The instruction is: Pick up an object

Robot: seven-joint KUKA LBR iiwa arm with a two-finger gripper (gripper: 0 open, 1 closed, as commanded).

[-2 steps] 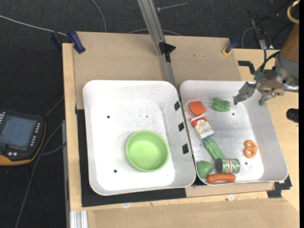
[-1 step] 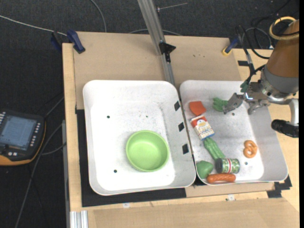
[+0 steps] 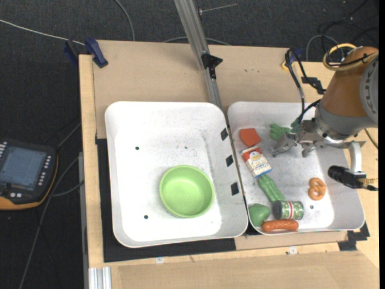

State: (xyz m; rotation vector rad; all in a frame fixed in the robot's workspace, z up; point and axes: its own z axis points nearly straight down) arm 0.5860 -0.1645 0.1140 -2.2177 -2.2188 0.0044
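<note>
A small green toy [image 3: 278,130] lies at the far side of the right bin [image 3: 343,221], just beside my pincer [image 3: 293,144] on its left — whether they touch, I cannot tell. My pincer's state I cannot tell either. Nearby lie an orange-red block [image 3: 250,136] and a knotted pretzel [image 3: 317,188].

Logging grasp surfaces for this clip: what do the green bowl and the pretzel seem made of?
Green bowl: probably plastic, with an even lime colour and soft sheen. Pretzel: likely a plastic or rubber toy, uniformly orange and glossy; too small to be sure.
</note>
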